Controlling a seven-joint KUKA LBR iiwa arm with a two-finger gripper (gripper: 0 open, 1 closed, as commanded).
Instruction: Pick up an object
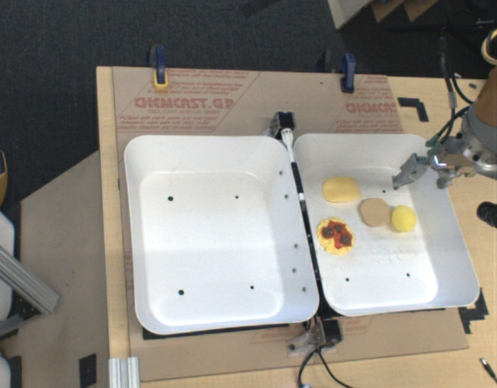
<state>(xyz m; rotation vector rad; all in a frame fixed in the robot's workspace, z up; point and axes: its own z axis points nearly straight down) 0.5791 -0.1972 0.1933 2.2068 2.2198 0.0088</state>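
Four food pieces in the right bin point(442, 281) — claw point(426, 170) spread, nothing pinched, above its far edge.

4 small food items point(369, 213) lie clustered in the right bin point(442, 293): 2 yellow, 1 tan, 1 red-topped

Four food items point(368, 214) clustered in right bin point(442, 281), left bin point(151, 297) beside it

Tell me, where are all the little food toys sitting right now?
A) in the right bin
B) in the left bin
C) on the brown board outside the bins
A: the yellow lump, tan disc, yellow ball and little pizza all lie in the right bin.
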